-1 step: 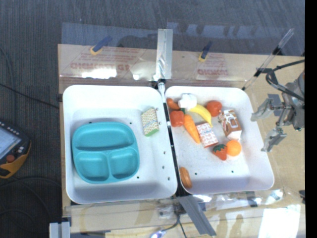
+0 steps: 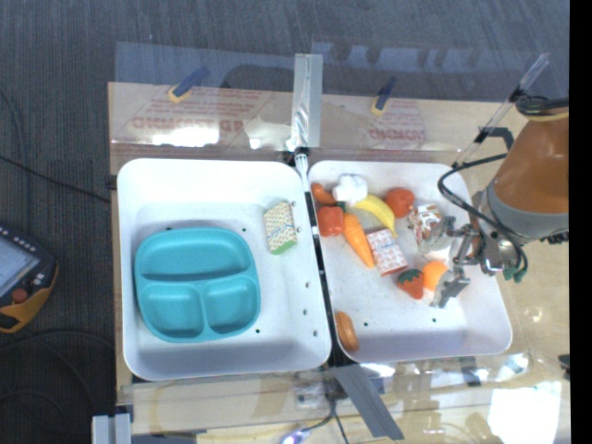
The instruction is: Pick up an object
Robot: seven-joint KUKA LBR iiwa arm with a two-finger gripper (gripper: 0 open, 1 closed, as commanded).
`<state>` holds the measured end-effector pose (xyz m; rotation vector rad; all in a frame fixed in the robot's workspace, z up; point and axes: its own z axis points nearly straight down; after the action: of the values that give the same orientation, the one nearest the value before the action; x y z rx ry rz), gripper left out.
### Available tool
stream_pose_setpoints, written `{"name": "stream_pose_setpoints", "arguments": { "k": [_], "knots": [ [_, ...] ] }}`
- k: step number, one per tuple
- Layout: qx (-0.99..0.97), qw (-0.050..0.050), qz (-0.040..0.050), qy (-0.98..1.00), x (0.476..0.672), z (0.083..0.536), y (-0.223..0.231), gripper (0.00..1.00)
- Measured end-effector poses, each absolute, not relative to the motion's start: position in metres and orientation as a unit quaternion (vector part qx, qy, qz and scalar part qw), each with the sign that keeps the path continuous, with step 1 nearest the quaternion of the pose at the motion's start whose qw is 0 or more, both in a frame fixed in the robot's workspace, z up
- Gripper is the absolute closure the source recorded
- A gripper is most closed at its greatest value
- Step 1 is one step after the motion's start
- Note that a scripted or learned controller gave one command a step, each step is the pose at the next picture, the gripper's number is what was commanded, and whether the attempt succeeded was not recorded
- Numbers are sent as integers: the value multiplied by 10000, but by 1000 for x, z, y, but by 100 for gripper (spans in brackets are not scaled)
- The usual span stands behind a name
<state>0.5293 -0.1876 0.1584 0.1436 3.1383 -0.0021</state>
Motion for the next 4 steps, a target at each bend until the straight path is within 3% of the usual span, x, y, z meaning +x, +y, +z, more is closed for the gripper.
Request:
{"name": "stream_pose_setpoints", "arguments": {
  "k": [1, 2, 3, 4],
  "knots": [
    [1161, 115, -34, 9932, 550, 95, -163, 0],
    [1234, 137, -13, 9923, 621, 96, -95, 0],
    [2421, -26, 8, 9703, 636, 95, -93, 0],
    [2831, 36, 2, 9591, 637, 94, -94, 0]
  ]
}}
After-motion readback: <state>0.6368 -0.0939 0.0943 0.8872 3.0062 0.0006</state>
